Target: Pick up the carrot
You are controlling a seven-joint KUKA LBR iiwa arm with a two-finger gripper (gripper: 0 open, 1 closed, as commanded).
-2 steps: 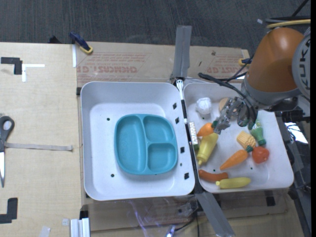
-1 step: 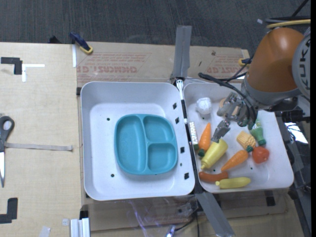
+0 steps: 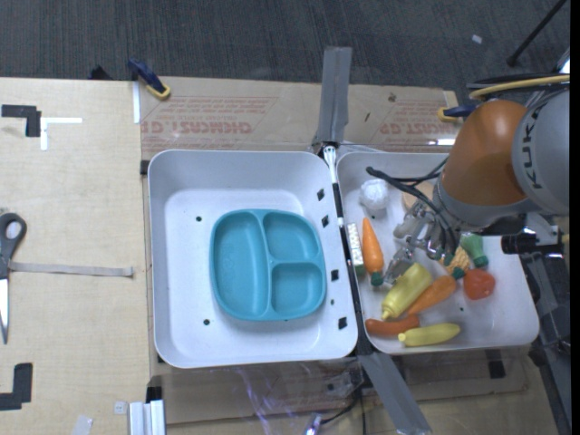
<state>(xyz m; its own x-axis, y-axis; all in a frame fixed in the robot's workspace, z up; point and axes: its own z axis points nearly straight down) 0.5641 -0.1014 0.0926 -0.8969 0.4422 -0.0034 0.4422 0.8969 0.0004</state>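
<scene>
Two white bins side by side on bench; left bin (image 3: 172, 270) holding teal divided plate (image 3: 268, 265), compartments bare. Right bin (image 3: 521, 320) crowded with toy food. Carrot (image 3: 372, 246) lying near left wall of right bin, orange body with green end pointing toward camera, just beside a small striped block (image 3: 355, 247). Gripper (image 3: 405, 259) low over bin middle, right of carrot and apart from it, tips near yellow bottle (image 3: 405, 290); jaw state impossible to tell (metal parts blur together). Second orange vegetable (image 3: 431, 294) across bottle, red-orange piece (image 3: 391, 326) and banana (image 3: 430, 334) at near edge, tomato (image 3: 479, 285) right, white lump (image 3: 374, 192) at far end
</scene>
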